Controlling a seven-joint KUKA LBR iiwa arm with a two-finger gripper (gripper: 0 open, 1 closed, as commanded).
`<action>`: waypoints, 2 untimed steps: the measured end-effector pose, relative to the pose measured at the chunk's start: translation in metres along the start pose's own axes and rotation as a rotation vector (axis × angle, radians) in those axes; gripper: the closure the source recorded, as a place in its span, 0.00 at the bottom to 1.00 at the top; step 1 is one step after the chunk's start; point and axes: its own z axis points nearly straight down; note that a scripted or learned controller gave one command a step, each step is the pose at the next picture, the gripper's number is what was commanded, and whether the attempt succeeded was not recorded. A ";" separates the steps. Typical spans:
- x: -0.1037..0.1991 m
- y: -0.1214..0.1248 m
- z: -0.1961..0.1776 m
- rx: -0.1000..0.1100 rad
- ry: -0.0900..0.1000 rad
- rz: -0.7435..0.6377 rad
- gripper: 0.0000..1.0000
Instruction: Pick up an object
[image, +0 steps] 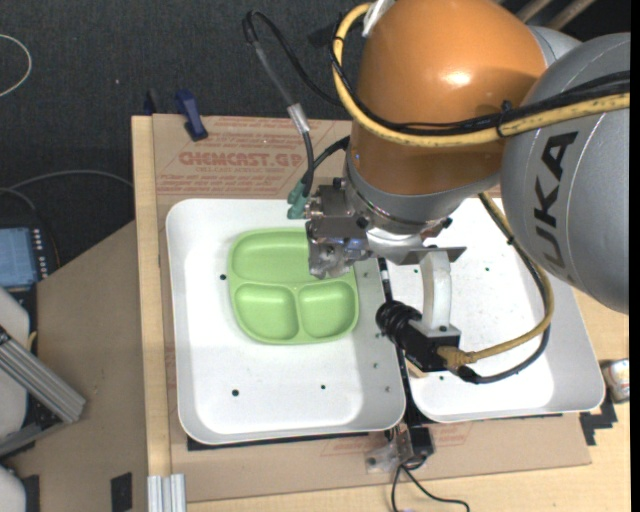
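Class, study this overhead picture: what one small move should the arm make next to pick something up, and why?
Probably a short, straight descent. The tool sits over the right rim of the green divided plate in the left bin, so the rim looks like the nearest graspable edge. Its contact height is unclear.

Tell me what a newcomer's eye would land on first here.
The big orange band of the arm fills the upper middle, looming over both bins. Below it, a light green divided plate lies in the left bin, with the hand right at the plate's right edge.
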 end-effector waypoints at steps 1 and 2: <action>-0.058 -0.001 0.030 0.009 -0.004 0.014 1.00; -0.050 0.001 -0.114 -0.015 0.003 0.005 1.00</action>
